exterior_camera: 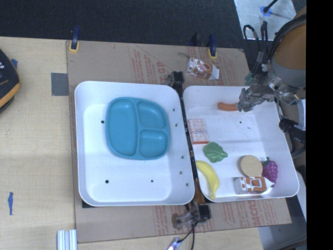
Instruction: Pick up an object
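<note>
Sausage (227,107) is my guess for the task's thing: a small orange-brown toy hot dog lying flat near the far edge of the right bin (283,139), with the pincer (244,105) right at its right-hand end. Whether the two are touching, and whether the pincer is apart or together, I cannot tell at this slant.

By its look the sausage is moulded plastic, light, stiff and smooth, so likely slippery. A round, narrow body like that tends to roll out of a grip, so I would take it across the middle, squarely over its short width, rather than at the tapered tip.

Other toys share the right bin. A small printed card packet (197,130) lies flat by the left wall; a green leafy lump (215,152), knobbly and irregular, sits nearer the middle. A curved yellow banana (208,177) is at the near left. A tan round disc, perhaps a cookie (251,165), sits just beside a bunch of purple grapes (270,170), and a little carton (252,185) is at the near edge. The left bin (88,139) holds a glossy blue divided plate (138,128) with three compartments. A second packet (202,69) lies on the cardboard-covered desk (130,61) beyond the bins.
</note>
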Robot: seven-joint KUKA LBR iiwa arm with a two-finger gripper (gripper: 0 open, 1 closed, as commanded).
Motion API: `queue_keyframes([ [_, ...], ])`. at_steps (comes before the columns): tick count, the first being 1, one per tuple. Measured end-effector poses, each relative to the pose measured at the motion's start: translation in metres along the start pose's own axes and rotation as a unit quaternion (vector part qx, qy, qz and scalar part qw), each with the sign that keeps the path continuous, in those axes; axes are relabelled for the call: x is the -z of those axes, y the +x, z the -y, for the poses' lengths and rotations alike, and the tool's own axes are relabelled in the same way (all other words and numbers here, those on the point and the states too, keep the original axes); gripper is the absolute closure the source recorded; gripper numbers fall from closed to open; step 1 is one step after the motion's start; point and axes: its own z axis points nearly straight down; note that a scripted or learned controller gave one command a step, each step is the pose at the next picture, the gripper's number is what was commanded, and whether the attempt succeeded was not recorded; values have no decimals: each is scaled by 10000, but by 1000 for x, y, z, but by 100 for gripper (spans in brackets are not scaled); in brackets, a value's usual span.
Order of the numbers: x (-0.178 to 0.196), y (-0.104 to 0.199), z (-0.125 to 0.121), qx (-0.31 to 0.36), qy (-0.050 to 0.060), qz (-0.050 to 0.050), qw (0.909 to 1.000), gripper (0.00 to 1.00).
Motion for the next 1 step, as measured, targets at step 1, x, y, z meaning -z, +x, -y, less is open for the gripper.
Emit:
queue_keyframes([
  [1, -1, 0, 1, -1, 11, 2, 10000, 0],
])
